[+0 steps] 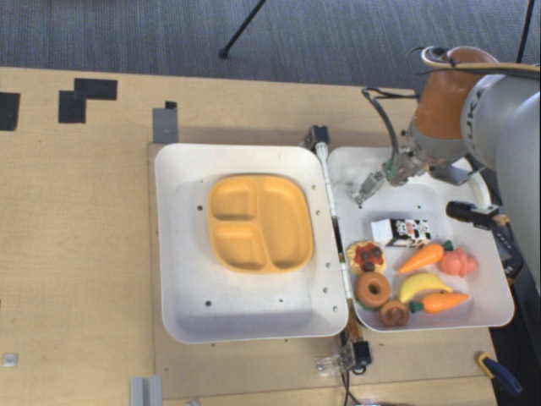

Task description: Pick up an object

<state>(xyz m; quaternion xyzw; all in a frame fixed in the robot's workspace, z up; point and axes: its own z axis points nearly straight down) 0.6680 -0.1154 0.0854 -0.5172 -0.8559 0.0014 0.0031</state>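
Note:
My gripper (365, 189) hangs over the far left part of the right bin (355, 163), above bare white floor, with nothing visibly in it. The toys lie nearer the front of that bin. A small white block (381, 230) and a black-and-white box (412, 229) are closest, just below and right of the gripper. Further forward lie an orange carrot (420, 258), a pink fruit (457, 263), a yellow banana (423, 286), a second carrot (444, 302), a glazed donut (373, 289), a small brown donut (394, 313) and a red-and-yellow piece (367, 255).
The left bin (182, 303) holds a yellow divided plate (258, 223). A ridge (331, 218) separates the two bins. The grey arm with its orange band (444, 100) crosses the right bin's far right corner. A black part (473, 213) juts in at the right rim.

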